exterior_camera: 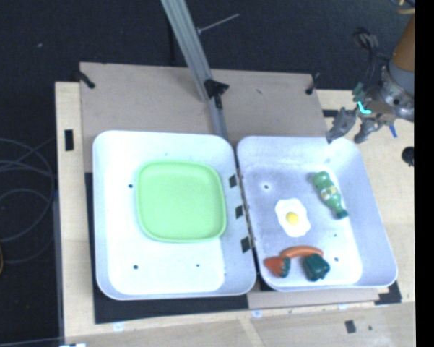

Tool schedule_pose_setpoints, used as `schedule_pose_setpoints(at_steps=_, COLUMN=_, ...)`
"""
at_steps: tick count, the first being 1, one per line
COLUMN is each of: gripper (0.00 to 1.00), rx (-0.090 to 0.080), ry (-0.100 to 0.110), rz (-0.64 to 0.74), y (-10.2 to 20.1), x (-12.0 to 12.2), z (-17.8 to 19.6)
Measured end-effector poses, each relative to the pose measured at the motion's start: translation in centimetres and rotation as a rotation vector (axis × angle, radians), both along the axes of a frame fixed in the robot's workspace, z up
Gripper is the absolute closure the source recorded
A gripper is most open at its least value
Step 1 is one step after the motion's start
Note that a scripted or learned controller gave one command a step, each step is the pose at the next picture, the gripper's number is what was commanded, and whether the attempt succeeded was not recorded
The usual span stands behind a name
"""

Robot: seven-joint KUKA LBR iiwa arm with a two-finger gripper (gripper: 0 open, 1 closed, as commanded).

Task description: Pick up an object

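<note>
The right bin holds a green bottle lying on its side, a fried egg toy, a red-orange sausage, a small red piece and a dark green object. My gripper hangs above the far right corner of that bin, up and to the right of the bottle. Its two fingers are spread apart with nothing between them.
The left bin holds a light green square plate. A grey slanted pole rises behind the bins, ending at a clamp near the divider. Bare bench lies beyond the bins.
</note>
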State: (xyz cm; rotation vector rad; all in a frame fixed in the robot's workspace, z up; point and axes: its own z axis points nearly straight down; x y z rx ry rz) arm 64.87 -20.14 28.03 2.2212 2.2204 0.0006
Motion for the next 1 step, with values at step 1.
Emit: schedule_pose_setpoints(at_steps=1, gripper=0.0, rx=0.0, ry=0.0, rz=0.0, y=0.0, x=0.0, z=0.0)
